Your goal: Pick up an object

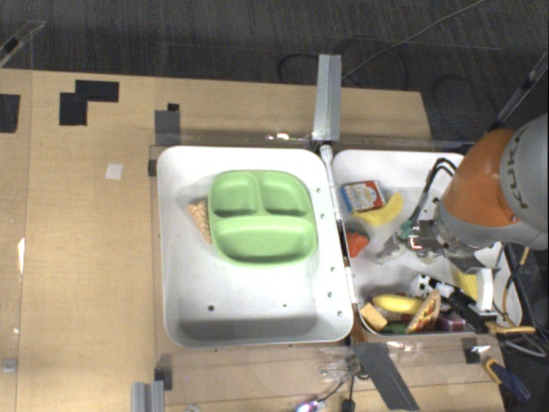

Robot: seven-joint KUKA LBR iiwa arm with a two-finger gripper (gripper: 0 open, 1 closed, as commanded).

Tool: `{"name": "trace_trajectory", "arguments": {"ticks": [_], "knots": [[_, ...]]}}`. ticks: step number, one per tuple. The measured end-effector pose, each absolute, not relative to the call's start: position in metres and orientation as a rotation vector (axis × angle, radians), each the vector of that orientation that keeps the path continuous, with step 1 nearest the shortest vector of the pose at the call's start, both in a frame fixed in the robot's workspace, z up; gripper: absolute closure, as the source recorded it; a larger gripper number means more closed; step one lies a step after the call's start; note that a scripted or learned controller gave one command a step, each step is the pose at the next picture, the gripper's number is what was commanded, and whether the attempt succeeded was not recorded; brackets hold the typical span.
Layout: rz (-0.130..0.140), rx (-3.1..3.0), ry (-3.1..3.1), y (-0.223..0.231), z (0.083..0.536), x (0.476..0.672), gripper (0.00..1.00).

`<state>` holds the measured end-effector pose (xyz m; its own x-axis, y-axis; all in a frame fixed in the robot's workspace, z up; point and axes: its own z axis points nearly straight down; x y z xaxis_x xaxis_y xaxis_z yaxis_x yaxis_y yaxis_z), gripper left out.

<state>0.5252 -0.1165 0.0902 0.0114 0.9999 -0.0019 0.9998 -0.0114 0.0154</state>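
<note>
My gripper (401, 245) is low over the middle of the right bin (377, 275), below the grey arm with its orange band (479, 191). To its left, a small red item (356, 244) lies by the bin's left wall. A blue and white box (360, 196) and a yellow banana (383, 211) sit toward the back left. Along the front edge are another banana (396, 303), a pizza slice (425, 312) and a tan bread piece (371, 317). I see nothing held in the gripper.
The left bin (249, 316) holds a green divided plate (260, 215) with a tan waffle-like piece (199, 220) at its left edge. A black and white toy (420, 283) and a yellow item (467, 281) lie under the arm. A metal post (328, 97) stands behind the bins.
</note>
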Motion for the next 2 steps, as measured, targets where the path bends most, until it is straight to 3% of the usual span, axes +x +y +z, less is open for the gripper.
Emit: {"name": "trace_trajectory", "arguments": {"ticks": [1,2], "knots": [[0.017,2.394,2.016,-0.110,0.089,0.608,0.00],[0.003,2.331,2.102,-0.108,0.228,0.622,0.00]]}}
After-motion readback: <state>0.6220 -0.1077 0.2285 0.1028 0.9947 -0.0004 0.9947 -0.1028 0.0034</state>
